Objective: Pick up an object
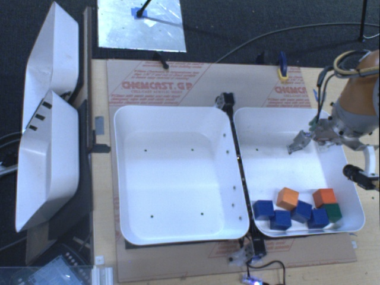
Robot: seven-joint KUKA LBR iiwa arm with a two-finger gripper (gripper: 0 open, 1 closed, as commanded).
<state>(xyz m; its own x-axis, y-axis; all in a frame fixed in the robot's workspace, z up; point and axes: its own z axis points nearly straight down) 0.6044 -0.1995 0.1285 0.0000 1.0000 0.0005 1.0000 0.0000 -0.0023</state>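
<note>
Several small blocks lie clustered along the near edge of the right bin (267, 159). Among them are an orange block (287, 198), a darker orange block (324, 197), a green block (333, 212) and blue blocks (263, 209) (281, 219) (302, 211). My gripper (300, 141) hangs over the far right part of this bin, well behind the blocks and apart from them. It reaches in from the arm's orange and grey wrist (356, 105) at the right edge. Nothing shows at its tip.
The left bin (178, 171) sits beside the right one, with a black divider strip (237, 165) between them. Two white trays (47, 123) lean at the far left. A shiny metal plate (141, 16) lies behind the bench. Cables run along the back right.
</note>
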